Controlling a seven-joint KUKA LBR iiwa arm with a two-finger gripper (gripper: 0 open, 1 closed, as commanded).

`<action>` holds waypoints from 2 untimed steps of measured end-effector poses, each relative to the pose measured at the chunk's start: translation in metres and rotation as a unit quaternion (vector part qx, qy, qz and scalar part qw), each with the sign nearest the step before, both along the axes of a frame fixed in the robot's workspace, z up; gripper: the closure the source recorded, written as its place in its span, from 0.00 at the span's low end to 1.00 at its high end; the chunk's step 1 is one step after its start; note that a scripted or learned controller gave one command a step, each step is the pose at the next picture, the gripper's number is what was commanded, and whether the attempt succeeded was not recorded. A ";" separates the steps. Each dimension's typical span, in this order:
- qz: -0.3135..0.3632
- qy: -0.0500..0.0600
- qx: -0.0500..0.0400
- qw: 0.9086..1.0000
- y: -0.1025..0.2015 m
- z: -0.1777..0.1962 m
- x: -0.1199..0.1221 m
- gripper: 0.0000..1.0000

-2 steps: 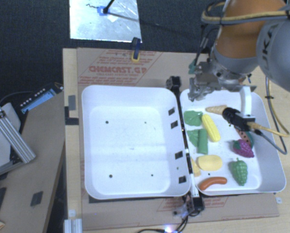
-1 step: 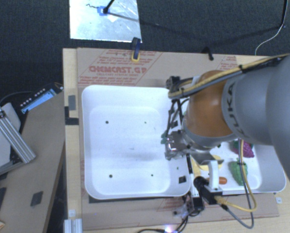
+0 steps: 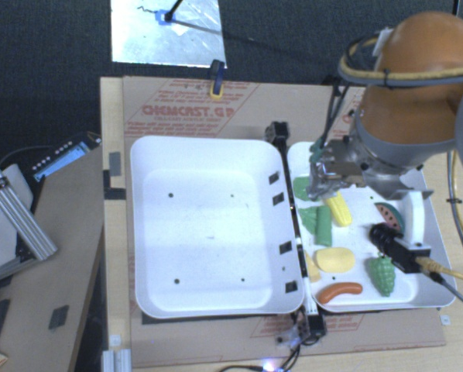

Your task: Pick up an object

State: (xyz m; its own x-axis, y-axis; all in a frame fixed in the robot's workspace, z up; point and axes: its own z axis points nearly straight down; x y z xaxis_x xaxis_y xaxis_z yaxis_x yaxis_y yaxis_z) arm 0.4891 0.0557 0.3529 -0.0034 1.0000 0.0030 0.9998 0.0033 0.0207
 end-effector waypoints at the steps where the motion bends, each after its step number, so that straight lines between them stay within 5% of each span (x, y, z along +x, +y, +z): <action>1: 0.001 -0.001 0.000 1.000 -0.004 0.158 -0.002 1.00; 2: -0.001 0.007 -0.002 1.000 -0.013 0.183 0.060 1.00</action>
